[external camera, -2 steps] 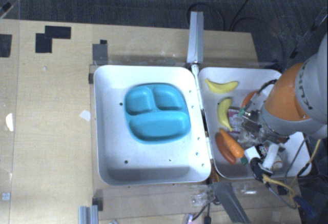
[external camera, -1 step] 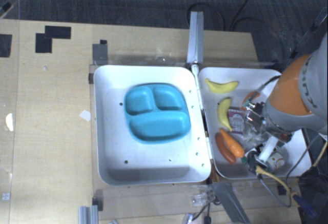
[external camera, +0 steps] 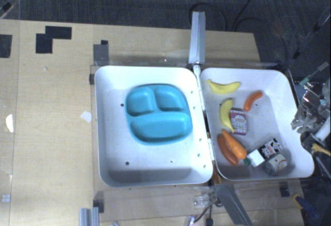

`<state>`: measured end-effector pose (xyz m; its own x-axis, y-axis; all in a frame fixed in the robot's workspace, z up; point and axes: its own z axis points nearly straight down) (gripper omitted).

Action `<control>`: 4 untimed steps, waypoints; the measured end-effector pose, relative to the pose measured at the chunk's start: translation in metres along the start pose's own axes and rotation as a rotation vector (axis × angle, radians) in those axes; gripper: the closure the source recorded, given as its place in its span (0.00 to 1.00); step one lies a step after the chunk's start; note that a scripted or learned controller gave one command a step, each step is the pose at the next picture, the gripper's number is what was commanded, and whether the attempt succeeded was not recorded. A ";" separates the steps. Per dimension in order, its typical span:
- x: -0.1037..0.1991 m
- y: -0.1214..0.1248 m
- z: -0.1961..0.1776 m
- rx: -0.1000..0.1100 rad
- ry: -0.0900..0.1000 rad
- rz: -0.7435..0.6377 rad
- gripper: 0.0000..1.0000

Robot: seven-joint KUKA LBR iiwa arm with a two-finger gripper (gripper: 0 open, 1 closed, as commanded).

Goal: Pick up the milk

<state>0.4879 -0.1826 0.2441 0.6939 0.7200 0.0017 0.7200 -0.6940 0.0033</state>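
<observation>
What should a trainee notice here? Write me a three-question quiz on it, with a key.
1. True or false: the blue plate lies in the right bin.
2. Where in the right bin does the milk lie? A: toward the view's lower right corner. B: toward the upper left corner. C: dead centre.
3. Fill in: the right bin holds ____ bananas.
Key: 1 false; 2 A; 3 two.

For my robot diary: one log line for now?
milk carton: lying in right bin, untouched | tool: at bin's right rim | plate: left bin
</observation>
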 end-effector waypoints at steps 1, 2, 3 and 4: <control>0.051 -0.049 -0.188 -0.002 0.002 -0.123 1.00; 0.025 -0.021 -0.052 0.002 -0.001 -0.179 1.00; 0.044 0.027 0.022 0.001 -0.001 -0.191 1.00; 0.044 0.027 0.022 0.001 -0.001 -0.192 0.00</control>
<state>0.5380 -0.1690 0.2221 0.5439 0.8391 0.0006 0.8391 -0.5439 0.0023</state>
